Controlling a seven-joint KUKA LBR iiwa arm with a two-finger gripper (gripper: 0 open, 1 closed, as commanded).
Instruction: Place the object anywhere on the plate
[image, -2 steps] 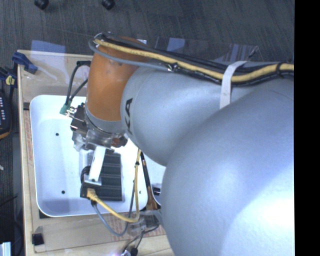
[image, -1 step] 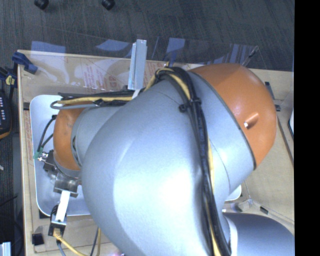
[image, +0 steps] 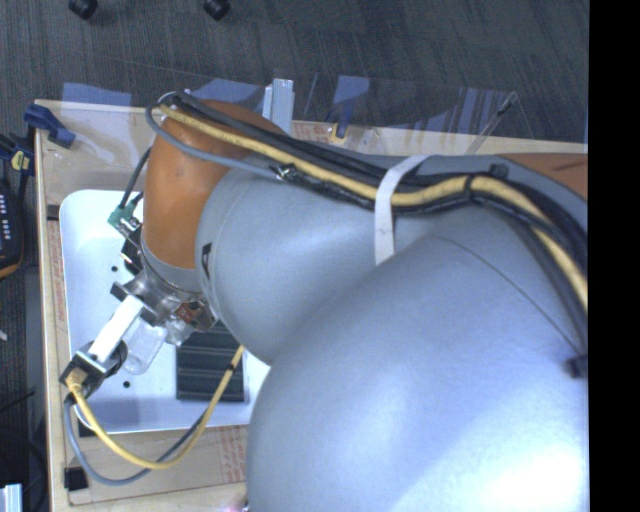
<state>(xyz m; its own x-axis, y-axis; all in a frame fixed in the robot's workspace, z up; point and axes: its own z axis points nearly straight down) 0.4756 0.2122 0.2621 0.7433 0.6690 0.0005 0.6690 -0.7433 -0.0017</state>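
Note:
My arm (image: 400, 330) reaches from the right across most of the view, with its orange band (image: 180, 190) over the left bin (image: 85, 225). The gripper (image: 150, 335) hangs low inside that bin, near its front half, and the wrist hides most of it. A dark ribbed rectangular piece (image: 210, 365) lies right beside the gripper on the bin floor; I cannot tell whether it is a loose object or part of the tool. A pale translucent part (image: 140, 350) sits just under the wrist.
A white bracket with a black end (image: 95, 355) sticks out to the lower left of the wrist, and a yellow cable (image: 150, 450) loops from it over the bin's front rim. The wooden bench edge (image: 50, 300) runs along the left.

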